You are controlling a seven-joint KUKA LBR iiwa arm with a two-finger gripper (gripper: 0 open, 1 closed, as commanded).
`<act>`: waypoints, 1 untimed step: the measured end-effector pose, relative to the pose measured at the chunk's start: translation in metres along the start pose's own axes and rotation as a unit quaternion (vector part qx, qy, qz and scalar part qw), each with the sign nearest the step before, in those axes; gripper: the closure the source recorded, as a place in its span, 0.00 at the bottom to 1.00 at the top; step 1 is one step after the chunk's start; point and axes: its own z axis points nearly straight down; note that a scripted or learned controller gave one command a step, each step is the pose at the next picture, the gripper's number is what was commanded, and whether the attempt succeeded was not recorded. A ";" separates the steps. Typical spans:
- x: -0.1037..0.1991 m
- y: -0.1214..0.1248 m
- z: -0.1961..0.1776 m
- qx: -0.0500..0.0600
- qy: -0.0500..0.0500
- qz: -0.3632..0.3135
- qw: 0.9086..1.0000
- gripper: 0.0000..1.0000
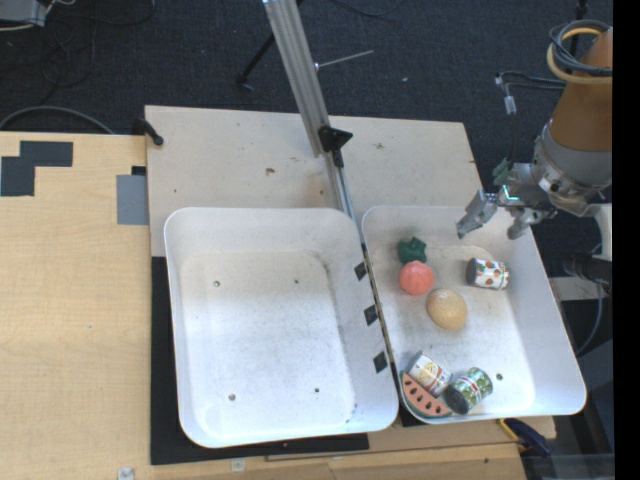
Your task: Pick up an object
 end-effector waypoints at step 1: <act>0.000 0.001 -0.003 -0.002 -0.001 -0.001 1.000 0.00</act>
